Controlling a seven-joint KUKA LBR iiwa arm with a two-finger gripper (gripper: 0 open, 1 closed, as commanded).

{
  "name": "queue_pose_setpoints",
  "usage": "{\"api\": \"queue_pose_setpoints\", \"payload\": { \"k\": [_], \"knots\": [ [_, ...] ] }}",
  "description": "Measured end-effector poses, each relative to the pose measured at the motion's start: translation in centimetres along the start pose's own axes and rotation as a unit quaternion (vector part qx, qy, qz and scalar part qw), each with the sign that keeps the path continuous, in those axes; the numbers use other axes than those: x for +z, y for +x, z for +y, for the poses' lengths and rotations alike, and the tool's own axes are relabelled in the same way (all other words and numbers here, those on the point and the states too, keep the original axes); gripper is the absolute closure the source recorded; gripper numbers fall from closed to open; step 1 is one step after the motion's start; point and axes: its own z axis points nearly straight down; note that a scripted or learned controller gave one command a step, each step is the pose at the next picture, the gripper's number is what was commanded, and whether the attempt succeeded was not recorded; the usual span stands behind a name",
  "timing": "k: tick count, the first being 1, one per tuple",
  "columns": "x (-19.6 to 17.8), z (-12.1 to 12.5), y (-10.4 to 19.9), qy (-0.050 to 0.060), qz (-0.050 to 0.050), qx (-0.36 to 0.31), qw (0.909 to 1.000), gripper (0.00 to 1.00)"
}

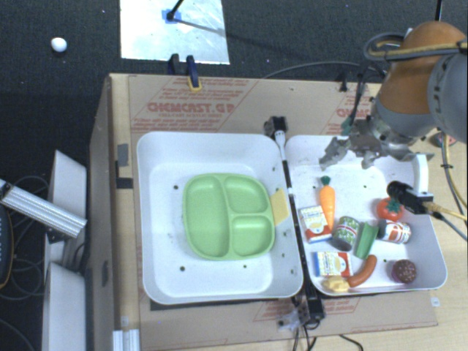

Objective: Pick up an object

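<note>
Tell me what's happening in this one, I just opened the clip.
The arm reaches in from the right, its gripper hanging over the back of the right bin, above the carrot, with nothing between its fingers. The toy foods there, including a tomato, sausage and cans, lie untouched. The left bin holds a green divided plate.

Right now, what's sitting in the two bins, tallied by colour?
Green: 3, divided plate, can, cucumber
Orange: 1, carrot
Red: 4, tomato, red can, sausage, dark berry
Yellow: 1, sponge
White packets: 2
Total: 11
</note>
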Motion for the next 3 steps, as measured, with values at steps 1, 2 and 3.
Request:
{"api": "queue_pose_setpoints", "payload": {
  "k": [1, 2, 3],
  "knots": [
    [12.9, -0.4, -4.4, 0.001, 0.000, 0.002, 1.0000, 0.00],
    [11.8, -0.3, -4.3, 0.000, 0.000, 0.001, 1.0000, 1.00],
    [2.8, -7.0, 0.6, 0.000, 0.000, 0.001, 1.0000, 1.00]
  ]
}}
